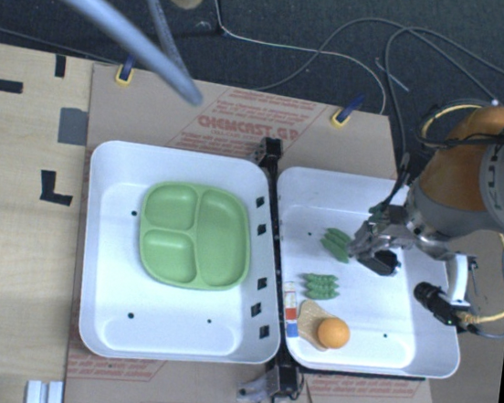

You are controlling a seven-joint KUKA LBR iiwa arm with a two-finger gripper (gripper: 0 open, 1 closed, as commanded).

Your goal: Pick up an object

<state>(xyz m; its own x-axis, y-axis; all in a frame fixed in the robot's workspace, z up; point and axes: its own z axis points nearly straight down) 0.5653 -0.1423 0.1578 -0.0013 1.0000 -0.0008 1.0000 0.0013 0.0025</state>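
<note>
In the right bin (416,351), the gripper (363,243) hangs just beside a green object (336,244); whether its pincer is spread or pressed cannot be told. A good grasp would likely need centring over the piece before descending

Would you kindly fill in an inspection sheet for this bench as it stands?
Surface: two white bins, left bin and right bin, on brown cardboard.
Job's things: right bin holds a green piece by the gripper, a second green piece, an orange ball on a tan object, and a small striped item.
Clutter: green divided plate in the left bin.
Grippers: gripper low over the right bin, beside the green piece; fingers unclear.
Cables: thin cables on the dark floor behind.
Surroundings: grey pole crossing top left.
</note>
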